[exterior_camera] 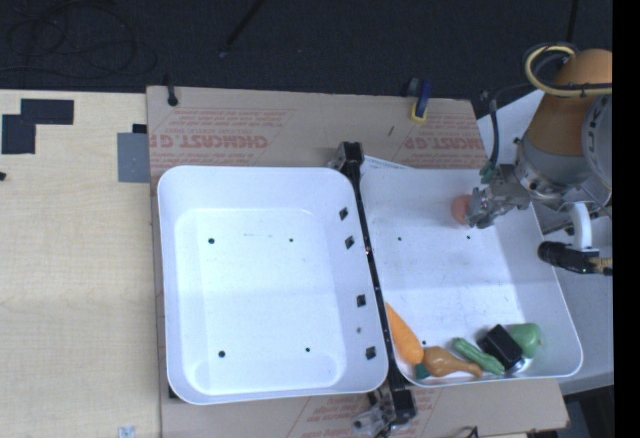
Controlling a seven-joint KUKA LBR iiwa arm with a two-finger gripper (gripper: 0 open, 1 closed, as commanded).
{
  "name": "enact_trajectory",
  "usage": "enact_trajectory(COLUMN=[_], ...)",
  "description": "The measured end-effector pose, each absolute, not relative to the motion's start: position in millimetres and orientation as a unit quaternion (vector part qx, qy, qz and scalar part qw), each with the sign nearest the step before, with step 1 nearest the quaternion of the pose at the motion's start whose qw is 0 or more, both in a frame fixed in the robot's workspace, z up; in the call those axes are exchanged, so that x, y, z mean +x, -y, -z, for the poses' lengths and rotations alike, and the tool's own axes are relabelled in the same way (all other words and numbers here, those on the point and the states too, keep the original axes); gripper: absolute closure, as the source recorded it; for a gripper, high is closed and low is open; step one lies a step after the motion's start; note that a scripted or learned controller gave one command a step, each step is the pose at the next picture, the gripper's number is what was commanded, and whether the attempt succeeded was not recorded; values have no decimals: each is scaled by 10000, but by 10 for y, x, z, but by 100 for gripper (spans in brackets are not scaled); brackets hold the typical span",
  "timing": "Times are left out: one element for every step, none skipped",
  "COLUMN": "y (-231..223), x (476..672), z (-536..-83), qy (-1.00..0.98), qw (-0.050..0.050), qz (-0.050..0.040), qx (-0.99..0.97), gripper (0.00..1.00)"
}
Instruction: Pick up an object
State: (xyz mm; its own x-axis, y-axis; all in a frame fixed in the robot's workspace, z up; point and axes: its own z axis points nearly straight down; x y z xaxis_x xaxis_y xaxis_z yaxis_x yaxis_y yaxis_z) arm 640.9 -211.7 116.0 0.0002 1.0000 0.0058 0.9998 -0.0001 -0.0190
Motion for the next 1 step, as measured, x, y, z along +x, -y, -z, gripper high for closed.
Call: enact_trajectory(y=[2129], x=[6411], z=[-1276], qy=[7066], qw=[70], qz=[-49], qx=[-7075], gripper=[100])
